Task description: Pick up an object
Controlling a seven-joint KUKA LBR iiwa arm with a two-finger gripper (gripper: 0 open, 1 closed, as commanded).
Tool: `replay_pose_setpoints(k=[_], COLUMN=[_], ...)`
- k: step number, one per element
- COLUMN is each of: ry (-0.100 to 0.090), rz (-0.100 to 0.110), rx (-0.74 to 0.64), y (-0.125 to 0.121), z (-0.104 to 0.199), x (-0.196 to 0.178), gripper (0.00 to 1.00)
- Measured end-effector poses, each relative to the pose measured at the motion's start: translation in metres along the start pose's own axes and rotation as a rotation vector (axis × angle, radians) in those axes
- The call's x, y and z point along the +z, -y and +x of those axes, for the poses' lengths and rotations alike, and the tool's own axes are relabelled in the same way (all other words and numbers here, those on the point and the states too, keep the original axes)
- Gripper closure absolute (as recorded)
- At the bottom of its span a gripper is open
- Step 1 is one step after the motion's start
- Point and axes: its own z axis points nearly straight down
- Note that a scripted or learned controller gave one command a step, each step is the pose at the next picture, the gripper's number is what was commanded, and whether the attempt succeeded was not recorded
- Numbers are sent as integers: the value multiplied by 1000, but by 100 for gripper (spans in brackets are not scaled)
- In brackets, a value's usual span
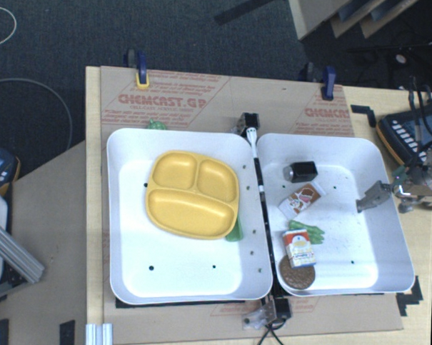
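Divided plate point(192, 194) in left bin point(126, 257) — packets point(300, 200) in right bin point(383, 268).

We see the candidate objects spread over both bins. Left bin point(126, 257): a yellow three-compartment plate point(192, 193), lying flat in the upper middle, with a green item point(234, 232) peeking out at its lower right edge. Right bin point(383, 261), left half: a small dark block point(301, 170) near the top; below it a brown-and-white packet point(300, 199), tilted; then a green piece point(306, 231); then a red-and-white packet point(299, 248) overlapping a brown round disc point(297, 275) at the front rim.
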Motion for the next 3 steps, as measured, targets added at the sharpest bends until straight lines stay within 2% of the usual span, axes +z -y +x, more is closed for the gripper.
replay_pose_setpoints(k=[1,2,3], ry=[-6,1,1], rz=[8,-3,-2], rx=[-6,1,1], y=[-7,-9,-8], z=[76,71,71], x=[126,109,110], gripper=[0,100,0])
